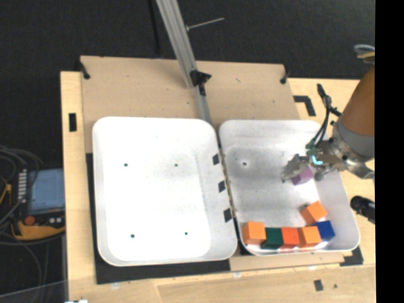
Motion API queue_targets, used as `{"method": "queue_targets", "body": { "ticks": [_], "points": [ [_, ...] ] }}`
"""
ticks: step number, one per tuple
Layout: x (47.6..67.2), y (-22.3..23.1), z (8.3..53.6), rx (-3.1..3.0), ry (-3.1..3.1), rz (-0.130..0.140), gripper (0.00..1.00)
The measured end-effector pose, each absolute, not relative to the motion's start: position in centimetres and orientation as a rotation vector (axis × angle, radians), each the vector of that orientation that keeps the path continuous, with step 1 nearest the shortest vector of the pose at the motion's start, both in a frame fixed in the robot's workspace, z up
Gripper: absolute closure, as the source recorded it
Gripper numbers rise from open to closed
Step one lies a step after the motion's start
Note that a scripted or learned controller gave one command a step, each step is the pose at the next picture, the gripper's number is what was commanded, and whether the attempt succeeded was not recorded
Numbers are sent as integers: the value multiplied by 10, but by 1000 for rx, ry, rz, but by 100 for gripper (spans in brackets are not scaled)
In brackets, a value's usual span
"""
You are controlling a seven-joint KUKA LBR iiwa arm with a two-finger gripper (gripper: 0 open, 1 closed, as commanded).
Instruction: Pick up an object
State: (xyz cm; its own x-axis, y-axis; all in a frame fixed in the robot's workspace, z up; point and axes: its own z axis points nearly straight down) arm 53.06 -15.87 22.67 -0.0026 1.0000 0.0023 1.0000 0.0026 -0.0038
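My gripper (294,169) hangs over the middle of the right bin (265,137), on the arm coming in from the right. A small purple block (305,176) shows right at the gripper's lower right side, partly hidden by it. I cannot tell whether the block is gripped or lying on the bin floor beneath. Along the right bin's front wall lie an orange block (254,231), a green block (273,237), two more orange blocks (300,236) and a blue block (326,230). Another orange block (314,211) sits just behind them.
The left bin (158,188) lies beside the right one, with dark clips between them. A slanted metal pole (180,40) rises behind the bins. A blue box and cables (38,197) sit off the bench's left edge.
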Motion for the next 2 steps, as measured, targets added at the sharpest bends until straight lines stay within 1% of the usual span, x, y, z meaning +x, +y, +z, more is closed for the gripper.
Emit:
{"method": "queue_targets", "body": {
  "ticks": [1, 2],
  "points": [
    [531, -159, 229, -2221, -2222, -2, 0],
    [533, -157, 186, -2225, -2216, 6, 0]
  ]
}}
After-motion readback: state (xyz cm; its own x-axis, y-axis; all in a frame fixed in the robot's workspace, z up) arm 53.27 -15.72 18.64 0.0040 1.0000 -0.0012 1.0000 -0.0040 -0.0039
